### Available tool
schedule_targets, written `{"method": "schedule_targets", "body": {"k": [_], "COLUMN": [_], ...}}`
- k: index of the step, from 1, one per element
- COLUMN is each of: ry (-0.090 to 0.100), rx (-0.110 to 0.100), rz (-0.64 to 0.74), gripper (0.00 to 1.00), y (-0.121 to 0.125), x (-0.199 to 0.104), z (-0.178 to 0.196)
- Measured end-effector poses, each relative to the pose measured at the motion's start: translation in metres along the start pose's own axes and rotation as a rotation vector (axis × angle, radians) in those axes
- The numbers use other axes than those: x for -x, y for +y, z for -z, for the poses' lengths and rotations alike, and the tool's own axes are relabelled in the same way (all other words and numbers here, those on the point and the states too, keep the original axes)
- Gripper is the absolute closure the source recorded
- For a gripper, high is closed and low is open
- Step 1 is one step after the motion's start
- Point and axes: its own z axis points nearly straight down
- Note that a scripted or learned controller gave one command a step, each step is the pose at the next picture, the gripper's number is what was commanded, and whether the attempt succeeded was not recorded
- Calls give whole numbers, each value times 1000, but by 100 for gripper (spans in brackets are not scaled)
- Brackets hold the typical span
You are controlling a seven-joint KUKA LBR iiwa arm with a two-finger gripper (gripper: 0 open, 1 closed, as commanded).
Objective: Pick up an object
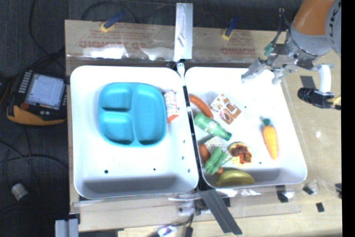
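Two shallow, glossy white bins with rounded corners sit side by side on the bench. The left bin (89, 175) carries a smooth blue plastic tray (132, 113) moulded into three compartments, with a small white and red tube (171, 105) lying just beside the tray's right edge. The right bin (288, 136) holds a cluster of toy food along its left side and front: a green bottle (211, 126) lying tilted, a reddish sausage (199, 105) behind it, a flat printed packet (224, 108), leafy greens (215, 159), a small mottled piece (240, 152) and a curved yellow-green banana (235, 176) against the front wall. A tapered orange carrot (270, 140) with a green top lies alone toward the right wall. The gripper (260, 69) hangs over the bin's far right corner, well apart from the carrot and the cluster, its two fingers spread apart with nothing between them.
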Motion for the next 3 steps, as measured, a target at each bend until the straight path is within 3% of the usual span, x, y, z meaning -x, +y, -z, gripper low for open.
{"method": "schedule_targets", "body": {"k": [1,2,3], "ry": [-2,10,4], "rx": [0,7,28], "rz": [73,72,130], "gripper": [0,0,0], "y": [-32,-72,-116], "x": [45,36,35], "z": [-60,-122,-126]}}
